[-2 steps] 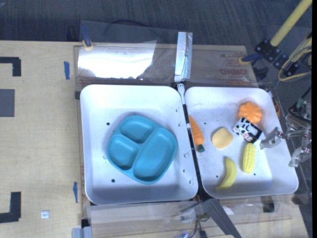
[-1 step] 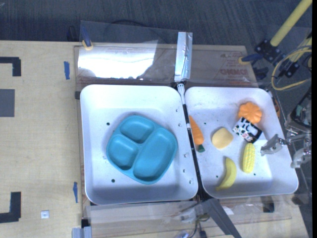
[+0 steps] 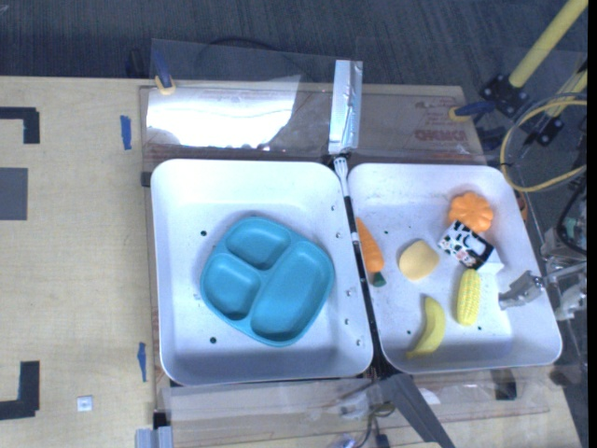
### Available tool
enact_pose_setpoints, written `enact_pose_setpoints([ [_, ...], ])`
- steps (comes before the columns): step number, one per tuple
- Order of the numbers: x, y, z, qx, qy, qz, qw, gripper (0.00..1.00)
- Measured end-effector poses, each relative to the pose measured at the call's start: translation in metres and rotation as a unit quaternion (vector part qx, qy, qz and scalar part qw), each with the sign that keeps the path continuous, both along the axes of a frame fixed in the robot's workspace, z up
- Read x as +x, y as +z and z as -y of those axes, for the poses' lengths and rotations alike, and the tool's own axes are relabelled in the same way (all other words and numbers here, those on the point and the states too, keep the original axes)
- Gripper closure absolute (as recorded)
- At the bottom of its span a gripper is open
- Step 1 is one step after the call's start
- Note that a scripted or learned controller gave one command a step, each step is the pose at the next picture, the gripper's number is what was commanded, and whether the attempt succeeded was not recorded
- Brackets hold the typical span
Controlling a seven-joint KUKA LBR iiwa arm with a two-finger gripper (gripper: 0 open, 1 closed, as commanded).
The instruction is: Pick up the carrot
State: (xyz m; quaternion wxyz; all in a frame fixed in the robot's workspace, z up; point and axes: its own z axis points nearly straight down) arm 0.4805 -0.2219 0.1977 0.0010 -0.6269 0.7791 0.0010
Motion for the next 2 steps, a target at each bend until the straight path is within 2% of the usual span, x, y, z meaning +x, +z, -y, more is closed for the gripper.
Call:
enact_pose_setpoints([
  [1, 0.000, -0.003, -0.057, 0.0000, -0.195, 0.000, 0.9809, 0.00],
  [2, 0.038, -0.003, 0.002, -0.0008, -0.160, 0.002, 0.9870, 0.00],
])
